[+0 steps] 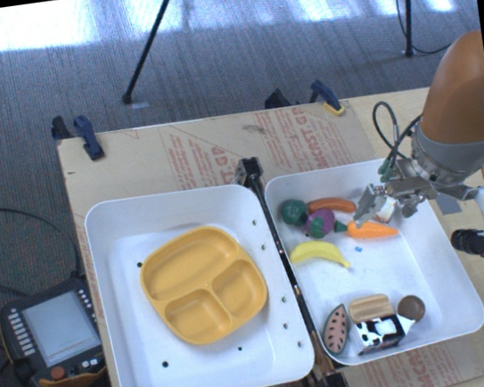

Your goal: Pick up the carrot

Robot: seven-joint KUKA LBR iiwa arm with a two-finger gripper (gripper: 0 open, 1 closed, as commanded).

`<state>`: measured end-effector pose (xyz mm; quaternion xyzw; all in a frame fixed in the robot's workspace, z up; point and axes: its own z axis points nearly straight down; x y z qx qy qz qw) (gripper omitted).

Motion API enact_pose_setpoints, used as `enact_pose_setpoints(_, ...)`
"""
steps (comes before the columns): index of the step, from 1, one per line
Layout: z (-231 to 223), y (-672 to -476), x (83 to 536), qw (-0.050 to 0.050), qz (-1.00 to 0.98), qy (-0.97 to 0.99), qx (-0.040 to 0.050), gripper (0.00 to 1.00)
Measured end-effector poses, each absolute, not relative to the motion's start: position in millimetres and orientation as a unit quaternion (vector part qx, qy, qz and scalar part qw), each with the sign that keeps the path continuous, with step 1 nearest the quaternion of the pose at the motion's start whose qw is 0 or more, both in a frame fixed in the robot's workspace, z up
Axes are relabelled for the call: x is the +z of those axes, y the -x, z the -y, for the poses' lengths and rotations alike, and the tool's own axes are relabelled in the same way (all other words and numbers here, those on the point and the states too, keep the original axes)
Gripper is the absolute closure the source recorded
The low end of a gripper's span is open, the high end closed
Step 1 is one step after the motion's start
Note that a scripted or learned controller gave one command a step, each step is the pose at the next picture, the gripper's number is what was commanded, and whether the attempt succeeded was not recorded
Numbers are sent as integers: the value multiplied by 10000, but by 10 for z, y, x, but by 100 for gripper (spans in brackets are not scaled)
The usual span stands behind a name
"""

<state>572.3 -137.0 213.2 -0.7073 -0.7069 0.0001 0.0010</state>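
We see the gripper [379, 205] low in the right bin [445, 284], just above the far end of the carrot [373, 230], which lies on the bin floor near the middle; we cannot tell whether the gripper is released or clenched, and nothing shows the carrot between its fingers. We judge the main risk to be a miss or a glancing grip: the carrot is tapered and smooth, so it may slip out sideways. Crowding adds to this, since the purple vegetable [320, 222], the sausage [331, 205] and the green vegetable [294, 212] sit just to its left and could be nudged or caught instead. The banana [318, 254] lies nearer, and a watermelon slice [335, 328], bread [370, 308] and a black-and-white toy [377, 331] fill the near corner. The left bin [129, 340] holds a yellow divided plate [158, 265].
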Motion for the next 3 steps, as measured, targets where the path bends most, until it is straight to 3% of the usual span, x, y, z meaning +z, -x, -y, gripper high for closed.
enact_pose_setpoints(1,1974,-6042,870,24,6802,7330,5,0)
enact_pose_setpoints(2,1976,-6051,984,30,6799,7333,-5,100)
enact_pose_setpoints(3,1379,-6449,1988,-37,7120,7022,-41,100)
